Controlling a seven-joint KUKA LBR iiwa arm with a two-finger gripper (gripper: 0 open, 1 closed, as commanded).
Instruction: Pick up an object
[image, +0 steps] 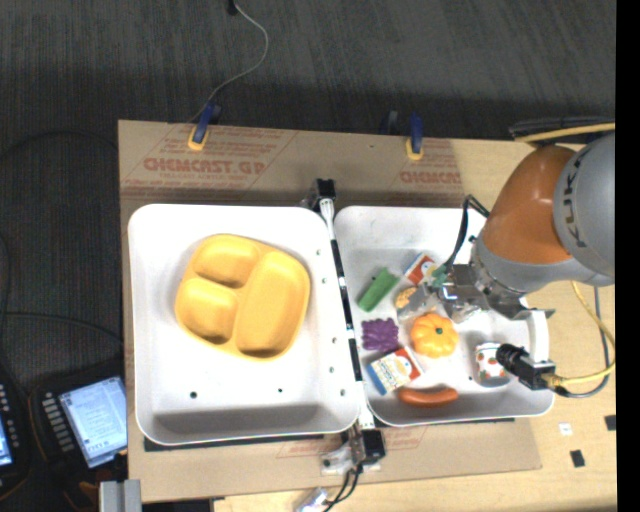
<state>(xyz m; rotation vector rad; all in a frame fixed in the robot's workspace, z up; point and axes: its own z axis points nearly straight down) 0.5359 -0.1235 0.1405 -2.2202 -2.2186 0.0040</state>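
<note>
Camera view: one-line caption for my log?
Gripper low in right bin beside orange pumpkin; yellow tray in left bin.

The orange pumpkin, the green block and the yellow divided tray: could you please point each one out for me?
orange pumpkin (434, 335), camera view, middle of its rounded top.
green block (376, 289), camera view, centre of its long face.
yellow divided tray (243, 294), camera view, ridge between its compartments.
</note>
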